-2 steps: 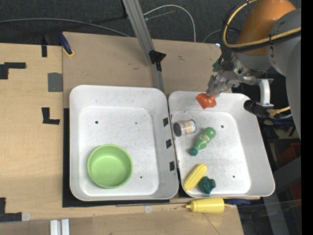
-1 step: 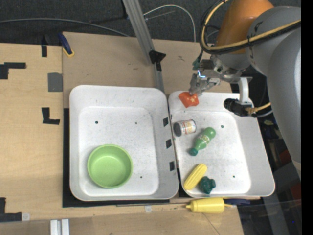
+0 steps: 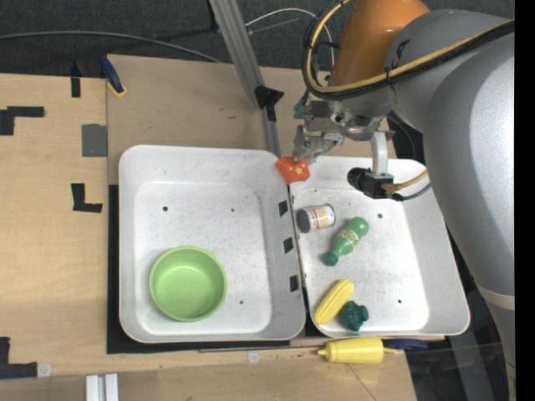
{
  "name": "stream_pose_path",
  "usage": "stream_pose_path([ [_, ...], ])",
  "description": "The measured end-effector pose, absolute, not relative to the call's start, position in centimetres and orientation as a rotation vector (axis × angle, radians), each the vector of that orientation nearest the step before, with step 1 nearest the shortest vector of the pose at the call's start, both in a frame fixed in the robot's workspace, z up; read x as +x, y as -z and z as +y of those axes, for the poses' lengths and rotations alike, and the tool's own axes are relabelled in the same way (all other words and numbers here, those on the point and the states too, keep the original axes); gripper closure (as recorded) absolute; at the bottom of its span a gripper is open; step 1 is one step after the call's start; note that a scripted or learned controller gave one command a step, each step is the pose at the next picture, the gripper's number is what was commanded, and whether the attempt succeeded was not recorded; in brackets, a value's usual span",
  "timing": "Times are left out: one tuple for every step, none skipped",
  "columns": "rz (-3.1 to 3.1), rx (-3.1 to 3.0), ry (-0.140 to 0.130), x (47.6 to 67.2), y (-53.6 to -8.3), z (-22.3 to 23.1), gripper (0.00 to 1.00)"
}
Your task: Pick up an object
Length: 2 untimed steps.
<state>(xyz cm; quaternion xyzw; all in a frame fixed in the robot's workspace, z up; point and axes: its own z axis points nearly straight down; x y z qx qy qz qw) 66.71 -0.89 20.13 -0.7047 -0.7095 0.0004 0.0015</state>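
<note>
An orange object [image 3: 292,170] is seen directly under the tool [image 3: 311,150], at the far rim betw. the left bin [image 3: 138,224] and the right bin [image 3: 435,291]. It looks pinched at the fingertips, prob. lifted, though contact can't be confirmed. A green bottle [image 3: 346,240], small can [image 3: 317,218] and corn cob [image 3: 333,300] are left lying in the right bin; a green bowl [image 3: 188,283] in the left.

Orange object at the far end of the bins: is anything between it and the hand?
Nothing visible stands between them. The hand is directly over the orange object, which sits at the far end of the rim between the two bins.
</note>
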Motion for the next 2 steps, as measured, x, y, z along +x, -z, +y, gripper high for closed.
stream_pose_path([
  [-2.227, -2.212, 0.000, 65.7, -21.1, 4.2, 1.00],
  [-2.227, -2.213, 0.001, 65.6, -22.0, 8.7, 1.00],
])
